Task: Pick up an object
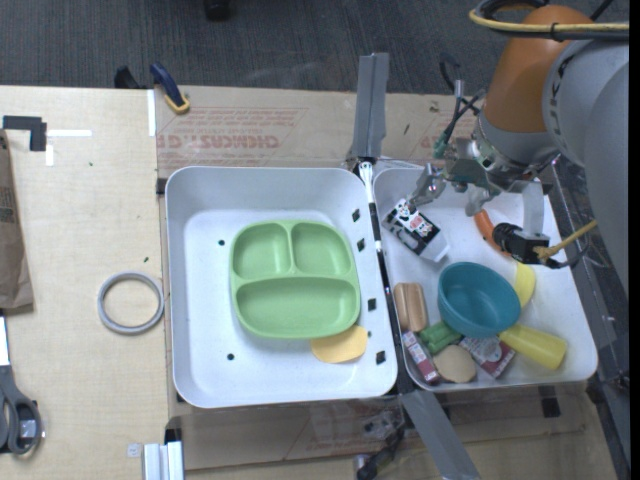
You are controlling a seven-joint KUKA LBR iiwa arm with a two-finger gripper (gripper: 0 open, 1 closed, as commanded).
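Nearby, blue bowl (479, 298), yellow cup (534, 346), pincer (432, 183) over black-and-white carton (414, 227), grip unclear.

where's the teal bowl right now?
In the camera view the teal bowl sits in the right bin, near its middle, with a yellow cup just below-right and a brown block to its left.

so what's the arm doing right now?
The arm's hand is low over the far end of the right bin, just above a small black-and-white box, apparently going for a pick. I can't tell whether it holds anything. The rest of that bin's pile sits nearer: a blue bowl, a yellow cup and some packets. The left bin holds a green divided plate with a yellow piece at its near edge.
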